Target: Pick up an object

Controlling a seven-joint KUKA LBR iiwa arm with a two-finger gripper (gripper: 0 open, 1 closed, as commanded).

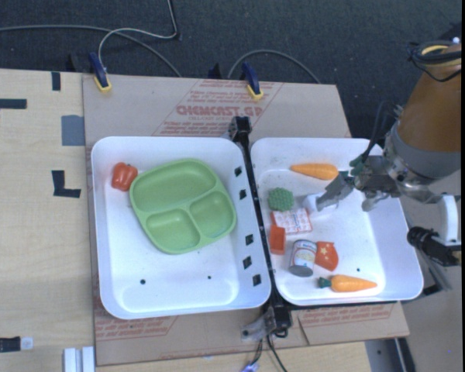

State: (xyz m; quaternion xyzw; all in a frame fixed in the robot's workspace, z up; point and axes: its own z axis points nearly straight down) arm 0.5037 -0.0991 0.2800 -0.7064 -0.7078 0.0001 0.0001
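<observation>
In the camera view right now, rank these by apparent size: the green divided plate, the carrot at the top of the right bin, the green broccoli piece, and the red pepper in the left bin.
1. Green divided plate, by far.
2. Orange carrot.
3. Green broccoli piece and red pepper look alike; I won't rank them.

The pincer point(349, 195) hangs low (arm reaching from the right), fingers spread.

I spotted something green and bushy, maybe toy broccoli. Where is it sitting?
The broccoli lies in the right bin, near its left wall, just above the red-and-white packet and lower left of the upper carrot.
</observation>
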